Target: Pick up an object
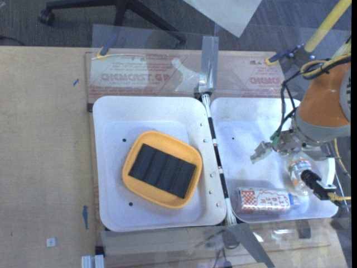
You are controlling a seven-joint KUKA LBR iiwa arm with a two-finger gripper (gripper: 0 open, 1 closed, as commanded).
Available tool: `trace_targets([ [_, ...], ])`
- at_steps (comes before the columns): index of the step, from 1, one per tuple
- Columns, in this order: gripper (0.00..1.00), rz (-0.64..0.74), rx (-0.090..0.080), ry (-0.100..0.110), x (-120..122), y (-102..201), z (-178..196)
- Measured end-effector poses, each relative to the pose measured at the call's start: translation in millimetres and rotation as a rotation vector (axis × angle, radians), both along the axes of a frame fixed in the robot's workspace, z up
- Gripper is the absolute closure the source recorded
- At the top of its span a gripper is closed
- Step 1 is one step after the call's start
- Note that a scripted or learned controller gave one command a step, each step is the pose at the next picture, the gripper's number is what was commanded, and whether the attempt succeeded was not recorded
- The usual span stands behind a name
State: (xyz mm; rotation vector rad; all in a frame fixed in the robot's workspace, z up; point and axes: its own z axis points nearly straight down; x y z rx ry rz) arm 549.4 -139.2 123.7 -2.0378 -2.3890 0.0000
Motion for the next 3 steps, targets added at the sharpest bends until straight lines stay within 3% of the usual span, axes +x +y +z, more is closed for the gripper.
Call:
trace_targets([
  [1, 0.00, -0.020, -0.002, -0.003, -30, -46, 73],
  [2, 0.00, -0.019, -0.002, -0.004, -27, -20, 108],
  [3, 0.00, -0.072, -0.003, -0.004, 26, -35, 184],
])
